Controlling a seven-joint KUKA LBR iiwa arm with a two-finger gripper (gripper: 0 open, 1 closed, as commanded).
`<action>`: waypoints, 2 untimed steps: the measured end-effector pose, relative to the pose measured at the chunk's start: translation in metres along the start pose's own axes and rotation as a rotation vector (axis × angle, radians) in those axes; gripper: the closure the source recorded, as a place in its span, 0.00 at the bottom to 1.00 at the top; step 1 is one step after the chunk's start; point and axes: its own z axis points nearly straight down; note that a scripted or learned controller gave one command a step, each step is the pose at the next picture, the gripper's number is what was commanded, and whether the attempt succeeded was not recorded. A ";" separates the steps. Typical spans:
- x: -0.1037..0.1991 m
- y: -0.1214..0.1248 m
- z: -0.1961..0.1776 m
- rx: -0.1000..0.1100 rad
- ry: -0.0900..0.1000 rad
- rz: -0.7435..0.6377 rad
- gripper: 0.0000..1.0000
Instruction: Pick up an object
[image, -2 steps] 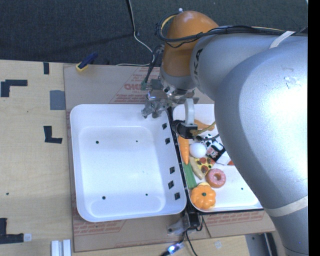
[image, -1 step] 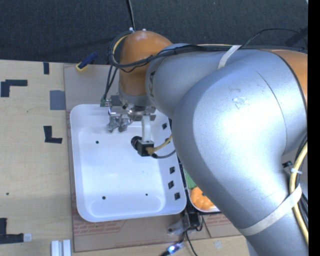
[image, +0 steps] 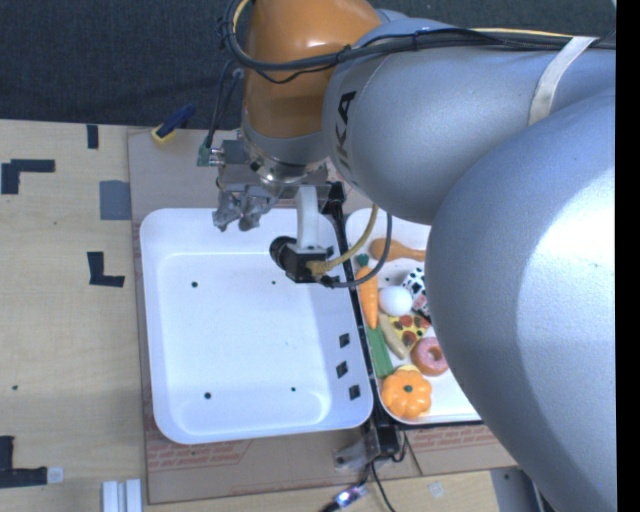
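— What lies at the far left?

— Bare bench (image: 60, 330) with dark tape marks, then the left bin (image: 175, 400), a shallow white tray with small dark dots on its floor.

— And the gripper?

— The gripper (image: 238, 218) hangs over that bin's back rim, near its left corner. Its fingers point down with nothing between them (how far apart they stand I cannot tell, they are small and bunched). Above it sits the orange band (image: 300, 50) of the arm (image: 500, 200), whose grey bulk covers much of the right side.

— Anything beside the gripper?

— A white block with a black cable loop (image: 300, 258) hangs just to its right, over the left bin.

— Where are the things to pick?

— All in the right bin (image: 440, 412), well apart from the gripper: a carrot (image: 369, 300), a white egg-like piece (image: 395, 300), a pizza slice (image: 405, 330), a pink doughnut (image: 431, 355) and an orange pumpkin (image: 406, 392) nearest the front.
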 end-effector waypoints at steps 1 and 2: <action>0.028 0.053 -0.134 -0.005 -0.001 0.002 1.00; 0.026 0.065 -0.250 -0.002 -0.003 0.004 1.00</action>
